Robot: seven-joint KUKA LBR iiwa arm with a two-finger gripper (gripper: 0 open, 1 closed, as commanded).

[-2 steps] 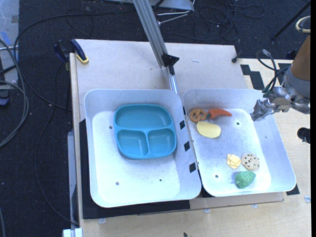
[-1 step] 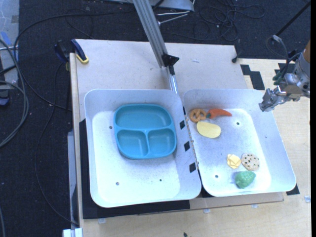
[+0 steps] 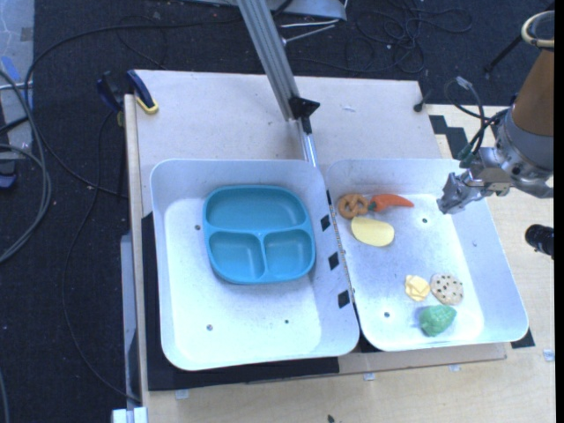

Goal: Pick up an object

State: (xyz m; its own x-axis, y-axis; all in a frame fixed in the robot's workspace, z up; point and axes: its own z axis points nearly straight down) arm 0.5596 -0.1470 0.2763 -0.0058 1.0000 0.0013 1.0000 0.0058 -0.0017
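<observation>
The right bin [image 3: 480,236] holds several small toy foods. A brown pretzel [image 3: 353,204] and an orange carrot [image 3: 393,202] lie at its far left, with a yellow oval piece [image 3: 373,232] just below them. Near the front sit a small yellow lump [image 3: 417,286], a chocolate-chip cookie [image 3: 447,288] and a green leafy piece [image 3: 436,319]. My gripper [image 3: 451,198] hangs over the bin's far right part, well right of the carrot. Nothing shows between its fingers, and their spread is too small to make out.
The left bin [image 3: 176,254] bears a blue divided plate [image 3: 260,233]. A slanted metal pole [image 3: 273,51] rises from between the bins at the back. Cables lie on the dark floor behind the bench.
</observation>
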